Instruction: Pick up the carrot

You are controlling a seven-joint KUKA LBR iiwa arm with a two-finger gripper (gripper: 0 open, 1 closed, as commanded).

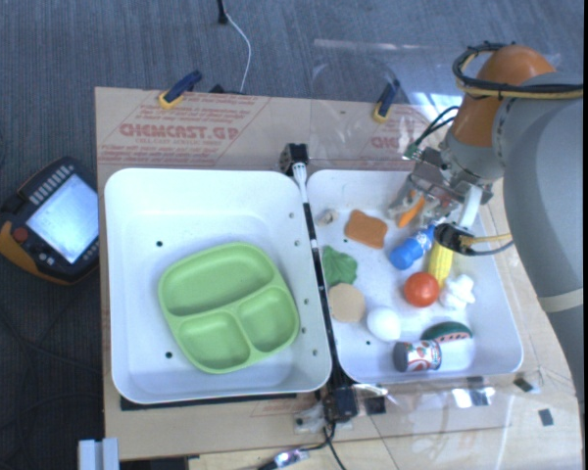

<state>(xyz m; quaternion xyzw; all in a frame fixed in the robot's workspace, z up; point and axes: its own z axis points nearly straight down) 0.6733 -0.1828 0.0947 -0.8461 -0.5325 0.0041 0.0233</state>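
Note:
The carrot (pixel 409 214) is a small orange sliver at the top right of the right bin (pixel 500 355). It shows between the two grey fingers of my gripper (pixel 413 209), which reaches down from the orange-banded wrist (pixel 490 86) and is shut on it. Most of the carrot is hidden by the fingers. Whether it rests on the bin floor or hangs just above it cannot be told.
Close by lie an orange block (pixel 366 228), a blue piece (pixel 407 254), yellow corn (pixel 439 259) and a red tomato (pixel 421 289). Nearer the front are a green leaf (pixel 338 264), a white egg (pixel 383 323) and a can (pixel 423 355). The left bin holds a green divided plate (pixel 230 306).

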